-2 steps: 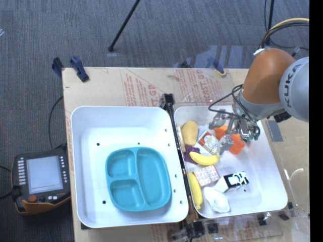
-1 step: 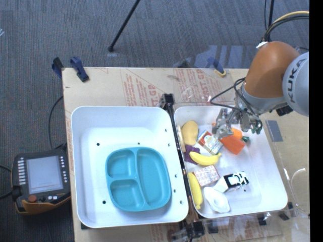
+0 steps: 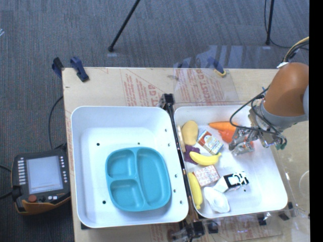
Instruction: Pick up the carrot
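You had the gripper (image 3: 243,144) low in the right bin (image 3: 280,185), just beside the carrot (image 3: 223,127) near the bin's far wall — whether it pinched anything, I couldn't tell.

One fixed camera above the bench (image 3: 151,84), looking down aslant, both bins (image 3: 81,135) in frame
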`<state>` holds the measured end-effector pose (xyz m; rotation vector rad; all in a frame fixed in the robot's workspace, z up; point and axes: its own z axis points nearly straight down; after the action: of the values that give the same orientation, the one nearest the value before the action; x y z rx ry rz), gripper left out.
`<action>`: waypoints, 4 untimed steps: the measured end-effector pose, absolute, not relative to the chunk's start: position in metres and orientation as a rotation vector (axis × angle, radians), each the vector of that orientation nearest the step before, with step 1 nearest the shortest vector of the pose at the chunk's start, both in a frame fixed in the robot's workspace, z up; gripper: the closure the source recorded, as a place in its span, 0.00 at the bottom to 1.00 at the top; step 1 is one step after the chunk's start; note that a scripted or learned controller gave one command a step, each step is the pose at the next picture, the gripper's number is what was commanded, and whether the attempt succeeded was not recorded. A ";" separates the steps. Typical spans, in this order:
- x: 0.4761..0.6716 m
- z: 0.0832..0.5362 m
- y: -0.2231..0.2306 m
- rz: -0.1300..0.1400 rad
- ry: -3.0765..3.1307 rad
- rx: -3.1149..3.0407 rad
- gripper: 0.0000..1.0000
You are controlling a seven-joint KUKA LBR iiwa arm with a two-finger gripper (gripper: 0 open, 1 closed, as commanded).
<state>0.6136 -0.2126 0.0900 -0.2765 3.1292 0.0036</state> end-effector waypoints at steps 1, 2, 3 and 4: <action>0.609 0.087 -0.211 0.015 3.147 -0.280 0.00; 0.642 0.085 -0.193 0.031 3.160 -0.029 0.00; 0.643 0.085 -0.172 0.031 3.104 0.623 0.00; 0.638 0.087 -0.171 0.002 2.942 1.108 0.00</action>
<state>0.6375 -0.1712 0.0871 1.1082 2.9424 0.0015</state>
